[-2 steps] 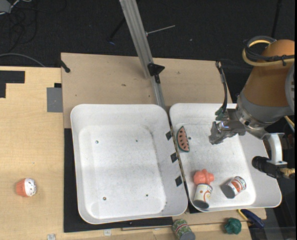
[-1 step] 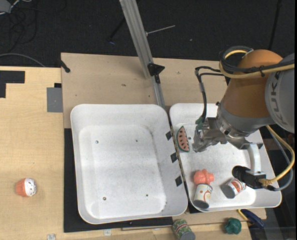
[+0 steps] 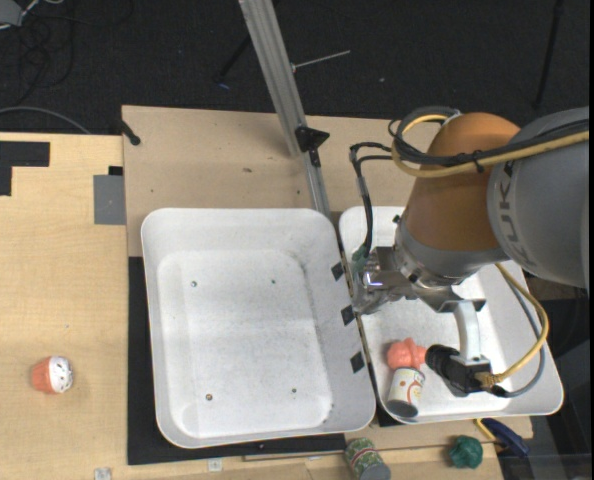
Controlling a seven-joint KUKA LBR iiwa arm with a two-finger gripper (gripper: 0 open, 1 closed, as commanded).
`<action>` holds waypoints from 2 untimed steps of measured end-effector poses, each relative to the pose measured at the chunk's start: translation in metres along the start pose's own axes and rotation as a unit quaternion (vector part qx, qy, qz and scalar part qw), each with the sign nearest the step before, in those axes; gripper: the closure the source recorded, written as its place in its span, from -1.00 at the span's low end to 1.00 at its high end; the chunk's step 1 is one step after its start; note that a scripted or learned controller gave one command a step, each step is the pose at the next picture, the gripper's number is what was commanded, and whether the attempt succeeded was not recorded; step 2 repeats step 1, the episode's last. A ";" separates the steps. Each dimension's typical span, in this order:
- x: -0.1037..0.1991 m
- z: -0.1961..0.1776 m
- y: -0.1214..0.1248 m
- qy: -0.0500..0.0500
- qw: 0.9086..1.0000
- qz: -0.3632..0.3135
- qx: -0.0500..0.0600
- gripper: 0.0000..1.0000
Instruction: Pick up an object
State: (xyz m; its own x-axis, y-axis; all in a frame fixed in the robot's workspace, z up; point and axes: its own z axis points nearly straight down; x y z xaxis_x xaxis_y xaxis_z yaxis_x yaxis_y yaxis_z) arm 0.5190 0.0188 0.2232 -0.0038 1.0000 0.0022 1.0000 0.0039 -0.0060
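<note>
Up closest to the lens is the arm's orange band [image 3: 467,183], a big bulge that covers most of the right bin [image 3: 537,393] from my seat. That's the annoying part: the gripper [image 3: 375,280] hangs under it, right by the bin's left wall, and I honestly can't tell how the claw is set, the wrist hides it. Nothing visibly in its grip, so I'm not calling this a pick. Just below and to the right sits what I'd guess is the target, a small pink-topped toy figure [image 3: 405,366] lying tilted on the bin floor near the front edge, apart from the claw. Next to it is a black fitting on the yellow cable [image 3: 532,353], which loops around because it trails off the wrist. Further out, the left bin [image 3: 157,230] sits flush against the right one. Beyond that, a little orange-and-white ball [image 3: 52,375] is way off on the wooden bench, and a green blob [image 3: 465,452] and a small green jar-like thing [image 3: 362,458] sit at the front edge, outside both bins.
</note>
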 end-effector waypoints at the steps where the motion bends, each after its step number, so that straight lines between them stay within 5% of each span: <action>1: 0.052 -0.010 -0.017 0.000 1.000 0.000 0.000 1.00; 2: 0.052 -0.010 -0.017 0.000 1.000 0.000 0.000 1.00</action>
